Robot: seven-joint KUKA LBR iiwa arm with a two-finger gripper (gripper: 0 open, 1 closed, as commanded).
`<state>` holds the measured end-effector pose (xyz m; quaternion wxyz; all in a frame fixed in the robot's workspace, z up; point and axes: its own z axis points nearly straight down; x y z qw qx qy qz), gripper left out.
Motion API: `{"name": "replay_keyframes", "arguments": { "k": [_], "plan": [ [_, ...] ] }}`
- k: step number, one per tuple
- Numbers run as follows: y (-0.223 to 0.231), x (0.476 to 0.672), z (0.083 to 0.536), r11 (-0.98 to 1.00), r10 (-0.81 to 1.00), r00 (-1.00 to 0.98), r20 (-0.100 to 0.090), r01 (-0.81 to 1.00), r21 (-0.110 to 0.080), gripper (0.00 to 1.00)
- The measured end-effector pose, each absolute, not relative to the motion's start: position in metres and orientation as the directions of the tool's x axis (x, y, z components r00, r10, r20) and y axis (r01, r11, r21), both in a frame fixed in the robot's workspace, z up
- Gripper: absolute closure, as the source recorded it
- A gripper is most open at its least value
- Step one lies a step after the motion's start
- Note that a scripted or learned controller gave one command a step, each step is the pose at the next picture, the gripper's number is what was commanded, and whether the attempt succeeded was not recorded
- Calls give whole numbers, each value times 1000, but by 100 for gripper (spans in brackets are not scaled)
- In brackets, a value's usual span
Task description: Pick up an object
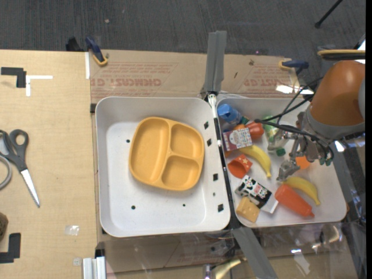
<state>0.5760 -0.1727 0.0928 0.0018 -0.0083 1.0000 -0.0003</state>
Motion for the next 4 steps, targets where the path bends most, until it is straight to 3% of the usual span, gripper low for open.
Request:
{"name": "replay_keyframes", "arguments": {
  "k": [1, 2, 3, 4],
  "plan": [
    [-171, 578, 104, 1000, -20, -1000, -9, -20, -2, 100],
    [-171, 578, 103, 1000, -20, -1000, -8, -20, -2, 0],
    [-222, 581, 93, 984, -177, -984, -6, -177, -2, 0],
    [-222, 507, 92, 999, -49, -999, -3, -49, 0, 0]
  ]
}}
